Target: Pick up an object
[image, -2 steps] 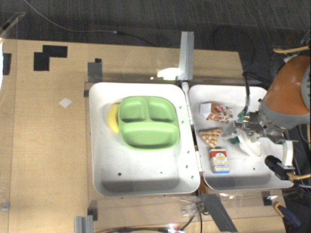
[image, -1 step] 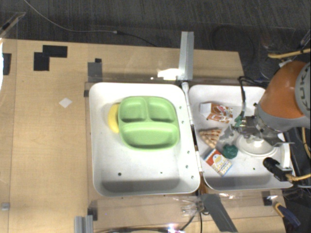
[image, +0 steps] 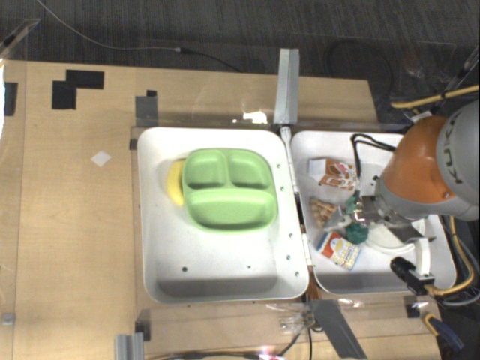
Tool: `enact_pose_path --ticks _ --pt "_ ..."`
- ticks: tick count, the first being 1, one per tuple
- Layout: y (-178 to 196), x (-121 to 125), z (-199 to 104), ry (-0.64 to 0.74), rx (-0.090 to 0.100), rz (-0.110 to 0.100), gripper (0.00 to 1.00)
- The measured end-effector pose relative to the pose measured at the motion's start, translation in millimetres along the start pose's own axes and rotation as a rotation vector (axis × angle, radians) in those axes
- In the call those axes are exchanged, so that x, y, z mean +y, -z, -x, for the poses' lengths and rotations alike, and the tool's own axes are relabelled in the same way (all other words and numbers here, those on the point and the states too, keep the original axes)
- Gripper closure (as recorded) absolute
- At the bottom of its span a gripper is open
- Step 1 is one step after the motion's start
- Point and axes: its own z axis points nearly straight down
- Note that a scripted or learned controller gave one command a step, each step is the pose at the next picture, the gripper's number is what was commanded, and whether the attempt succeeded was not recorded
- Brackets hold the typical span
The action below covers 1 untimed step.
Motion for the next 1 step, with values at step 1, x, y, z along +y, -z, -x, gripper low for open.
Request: enact_pose_path --ticks 1 --pt "13.3 4.4 2.0 0.0 -0.007 0.014 1.0"
